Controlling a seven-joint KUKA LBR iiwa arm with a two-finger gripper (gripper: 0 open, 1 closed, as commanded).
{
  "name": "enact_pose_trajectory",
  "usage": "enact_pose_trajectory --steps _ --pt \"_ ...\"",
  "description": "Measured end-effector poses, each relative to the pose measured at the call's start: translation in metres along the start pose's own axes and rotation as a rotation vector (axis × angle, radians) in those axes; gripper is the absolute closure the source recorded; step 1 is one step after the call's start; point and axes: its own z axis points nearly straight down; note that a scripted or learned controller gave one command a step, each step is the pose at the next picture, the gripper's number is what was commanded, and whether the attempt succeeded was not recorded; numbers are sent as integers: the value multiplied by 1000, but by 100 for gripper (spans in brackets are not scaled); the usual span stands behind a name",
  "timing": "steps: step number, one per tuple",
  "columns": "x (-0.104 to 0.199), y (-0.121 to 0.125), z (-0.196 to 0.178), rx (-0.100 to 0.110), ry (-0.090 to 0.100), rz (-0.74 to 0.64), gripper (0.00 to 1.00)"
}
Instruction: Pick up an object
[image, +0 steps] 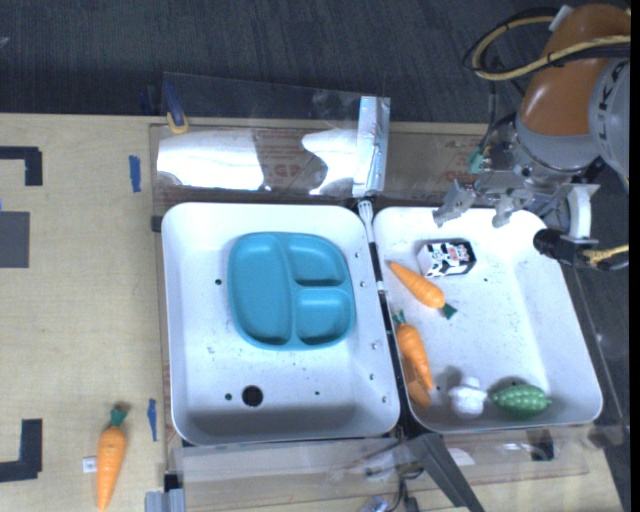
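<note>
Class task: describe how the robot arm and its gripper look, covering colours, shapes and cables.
The arm is grey and rounded, with an orange band above the wrist. Yellow and black cables loop beside it. The gripper is a grey metal piece with two short fingers.

You're looking at a pale wooden worktop (70, 300) with black and blue tape marks, and what seems dark carpeted floor (250, 40) beyond.

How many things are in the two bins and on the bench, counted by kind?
Carrots: 3, two in the right bin, one on the bench
Blue divided tray: 1
Black-and-white toy: 1
Green bumpy object: 1
White round object: 1
Total: 7
</note>
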Motion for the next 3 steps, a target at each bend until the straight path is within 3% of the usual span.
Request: enact_pose_trajectory --steps 1,2,3 --pt "4 13 117 -10 -3 -173 0" --pt "3 -38 135 -4 -1 -119 0" --pt "2 -35 122 -12 -3 -116 100"
